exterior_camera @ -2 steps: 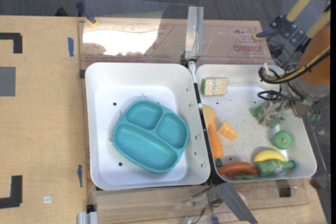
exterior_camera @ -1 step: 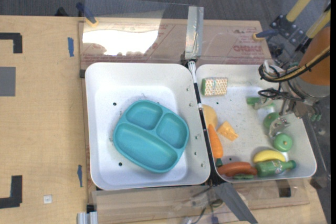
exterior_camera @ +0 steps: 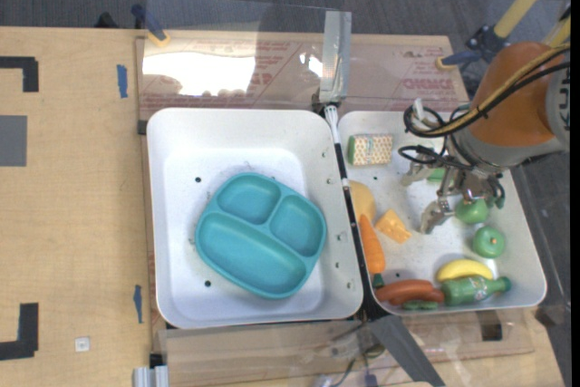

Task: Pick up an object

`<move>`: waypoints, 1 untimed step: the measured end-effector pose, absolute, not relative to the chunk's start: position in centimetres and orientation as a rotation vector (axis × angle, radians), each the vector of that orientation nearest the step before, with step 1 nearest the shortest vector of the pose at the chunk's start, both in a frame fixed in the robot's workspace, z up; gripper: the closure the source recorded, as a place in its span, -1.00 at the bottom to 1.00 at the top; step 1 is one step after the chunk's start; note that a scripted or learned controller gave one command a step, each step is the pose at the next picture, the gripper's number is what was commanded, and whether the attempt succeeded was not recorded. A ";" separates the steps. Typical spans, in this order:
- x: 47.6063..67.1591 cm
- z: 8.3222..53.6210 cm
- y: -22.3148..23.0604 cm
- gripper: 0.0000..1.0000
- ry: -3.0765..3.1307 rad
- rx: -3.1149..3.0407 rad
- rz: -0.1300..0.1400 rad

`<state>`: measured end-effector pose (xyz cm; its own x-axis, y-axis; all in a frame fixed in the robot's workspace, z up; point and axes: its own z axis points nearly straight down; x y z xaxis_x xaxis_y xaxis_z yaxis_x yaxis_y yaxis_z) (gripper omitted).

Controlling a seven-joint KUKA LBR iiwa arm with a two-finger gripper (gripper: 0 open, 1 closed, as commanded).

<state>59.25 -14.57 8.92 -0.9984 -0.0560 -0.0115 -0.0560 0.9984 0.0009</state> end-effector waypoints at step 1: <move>63.9 23.9 -21.0 -1.00 3.114 -0.178 -0.013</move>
<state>63.88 -21.05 23.91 -0.9932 -0.1143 -0.0215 -0.1141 0.9934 -0.0097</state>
